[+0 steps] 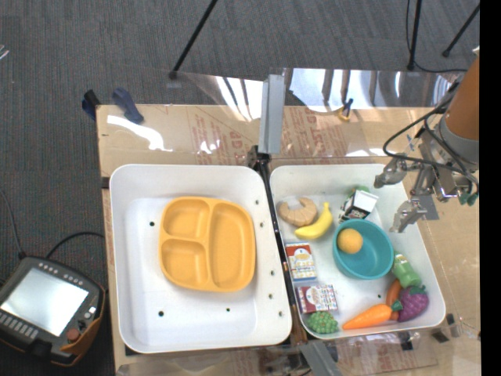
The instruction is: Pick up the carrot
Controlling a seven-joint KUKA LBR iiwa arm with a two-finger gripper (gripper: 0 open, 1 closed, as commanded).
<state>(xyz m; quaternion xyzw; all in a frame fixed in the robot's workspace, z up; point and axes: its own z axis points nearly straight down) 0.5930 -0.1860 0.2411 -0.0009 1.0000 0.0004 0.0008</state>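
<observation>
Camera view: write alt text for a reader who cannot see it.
A robot arm's gripper hovers open over the right bin's far right edge, holding nothing; the carrot lies at that bin's near edge beside purple grapes. The left bin holds a yellow divided plate.

Carrot [368, 316] hemmed by grapes [414, 301], broccoli [322, 323], bin wall [374, 334], open above.

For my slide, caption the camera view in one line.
Open pincer hovers at the right bin's far right edge, while the carrot lies untouched near its front edge.
</observation>
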